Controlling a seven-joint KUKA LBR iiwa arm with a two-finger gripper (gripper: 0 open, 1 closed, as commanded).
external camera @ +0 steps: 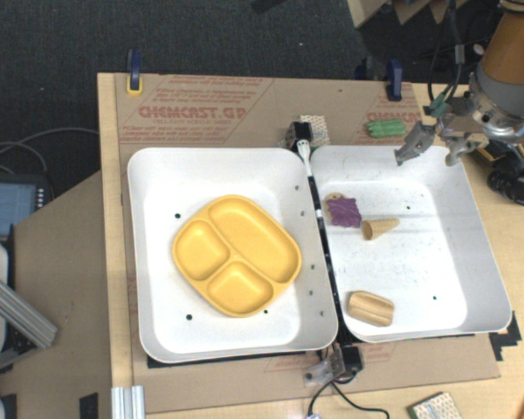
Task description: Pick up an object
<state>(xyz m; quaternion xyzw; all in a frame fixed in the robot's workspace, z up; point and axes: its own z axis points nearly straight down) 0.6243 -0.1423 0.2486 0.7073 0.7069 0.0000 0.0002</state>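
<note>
Over the right bin (472, 260), the hand (433, 145) was open and held nothing.
No pick was done yet; the purple toy (342, 210), cone (379, 228) and bread roll (369, 308) lay inside.

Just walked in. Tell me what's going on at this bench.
A grey robot arm with an orange band reaches in from the right, its gripper open and holding nothing, over the far edge of the right bin. That bin holds a purple piece, a small tan cone and a tan bread-like block. The left bin holds a yellow divided plate. Nothing has been picked up yet.
</note>
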